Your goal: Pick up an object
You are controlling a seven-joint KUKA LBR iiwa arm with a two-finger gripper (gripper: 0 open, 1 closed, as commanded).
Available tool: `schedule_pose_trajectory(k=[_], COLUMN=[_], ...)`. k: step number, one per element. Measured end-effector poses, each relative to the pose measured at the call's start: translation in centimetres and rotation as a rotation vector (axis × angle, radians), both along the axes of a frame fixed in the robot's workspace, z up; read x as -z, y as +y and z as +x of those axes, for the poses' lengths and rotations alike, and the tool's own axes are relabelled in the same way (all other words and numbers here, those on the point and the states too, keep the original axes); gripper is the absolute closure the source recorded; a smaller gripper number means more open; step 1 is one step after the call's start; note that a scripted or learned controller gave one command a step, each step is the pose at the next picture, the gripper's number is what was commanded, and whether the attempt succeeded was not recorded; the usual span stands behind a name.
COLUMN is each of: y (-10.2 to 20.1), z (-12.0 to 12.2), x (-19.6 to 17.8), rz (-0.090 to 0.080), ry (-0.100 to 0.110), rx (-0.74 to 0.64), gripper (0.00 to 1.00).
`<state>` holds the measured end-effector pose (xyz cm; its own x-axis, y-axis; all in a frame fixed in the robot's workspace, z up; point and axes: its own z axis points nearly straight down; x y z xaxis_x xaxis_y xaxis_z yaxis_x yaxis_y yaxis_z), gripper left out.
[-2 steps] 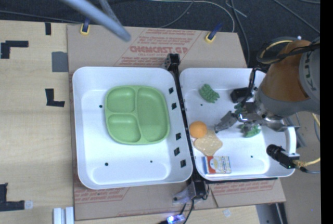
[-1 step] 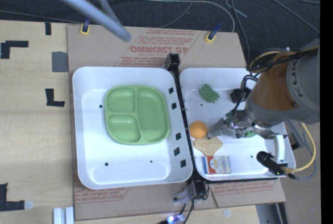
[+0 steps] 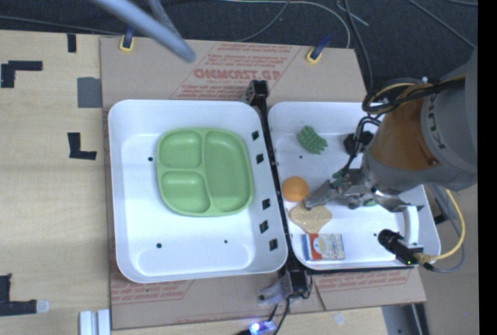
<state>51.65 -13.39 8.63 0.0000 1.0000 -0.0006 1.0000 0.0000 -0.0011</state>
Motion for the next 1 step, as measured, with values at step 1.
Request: schedule_pose_trajectory(k=[1], y=[0.19], z=[0.26], x=[-1.27], rz=[0.003], ry=[-0.007], rx=[-0.002], gripper=[1.0])
